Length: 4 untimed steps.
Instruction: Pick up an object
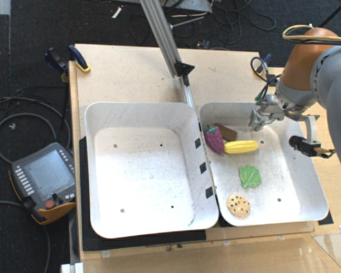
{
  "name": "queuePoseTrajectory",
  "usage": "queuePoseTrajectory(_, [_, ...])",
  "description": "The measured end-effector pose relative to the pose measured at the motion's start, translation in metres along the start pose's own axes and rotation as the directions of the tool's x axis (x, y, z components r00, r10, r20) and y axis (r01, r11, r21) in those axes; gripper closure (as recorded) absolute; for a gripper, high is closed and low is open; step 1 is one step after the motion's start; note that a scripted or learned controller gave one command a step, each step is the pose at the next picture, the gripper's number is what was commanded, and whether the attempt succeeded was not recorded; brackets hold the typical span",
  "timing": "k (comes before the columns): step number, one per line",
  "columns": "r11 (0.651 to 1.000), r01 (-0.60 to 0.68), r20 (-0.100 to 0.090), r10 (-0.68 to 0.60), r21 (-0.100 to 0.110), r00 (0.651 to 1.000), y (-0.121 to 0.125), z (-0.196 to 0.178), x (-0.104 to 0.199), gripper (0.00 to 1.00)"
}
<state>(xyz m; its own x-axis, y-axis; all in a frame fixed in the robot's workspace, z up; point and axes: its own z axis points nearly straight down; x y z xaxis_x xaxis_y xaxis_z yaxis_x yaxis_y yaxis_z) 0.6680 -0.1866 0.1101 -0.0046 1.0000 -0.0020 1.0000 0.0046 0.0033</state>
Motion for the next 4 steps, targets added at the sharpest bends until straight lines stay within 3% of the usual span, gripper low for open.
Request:
queuePoseTrajectory(3, [1.0, -0.002, 0.001, 0.002, -0.004, 1.0, 0.005, -0.167, -0.01, 1.0])
queuePoseTrajectory(4, [1.0, 0.004, -0.004, -0.004, 0.003, 1.0, -0.008, -0.166, 0.051, 1.0])
